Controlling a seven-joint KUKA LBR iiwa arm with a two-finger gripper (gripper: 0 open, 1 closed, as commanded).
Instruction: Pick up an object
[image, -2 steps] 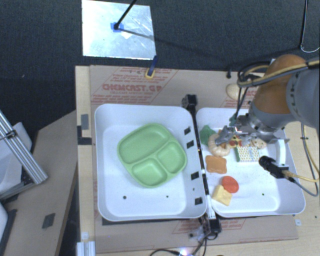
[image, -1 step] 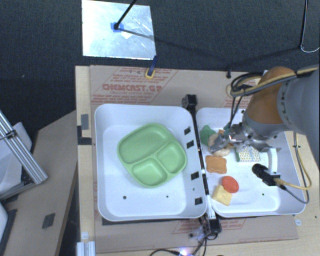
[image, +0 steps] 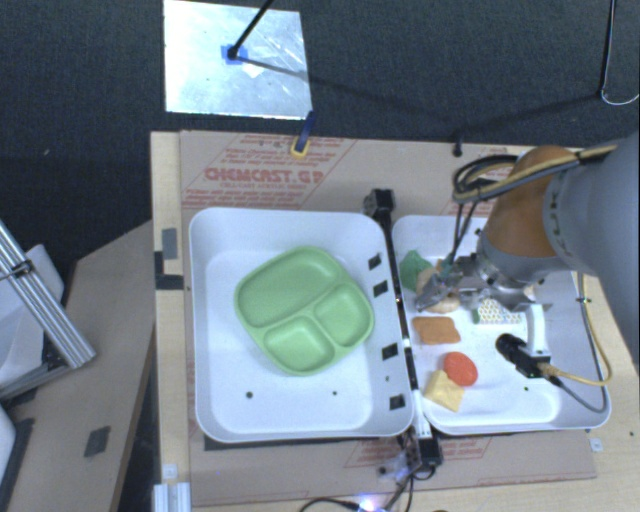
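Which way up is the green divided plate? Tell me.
Right way up: the green divided plate lies flat in the left bin, its three compartments facing the camera.

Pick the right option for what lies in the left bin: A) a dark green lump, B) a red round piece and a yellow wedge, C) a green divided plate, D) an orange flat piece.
C: the green divided plate lies alone in the left bin; the small food-like pieces are all in the right bin.

green divided plate (image: 304, 310) in left bin (image: 215, 330); arm (image: 560, 220) over right bin (image: 560, 400) holding small food pieces.
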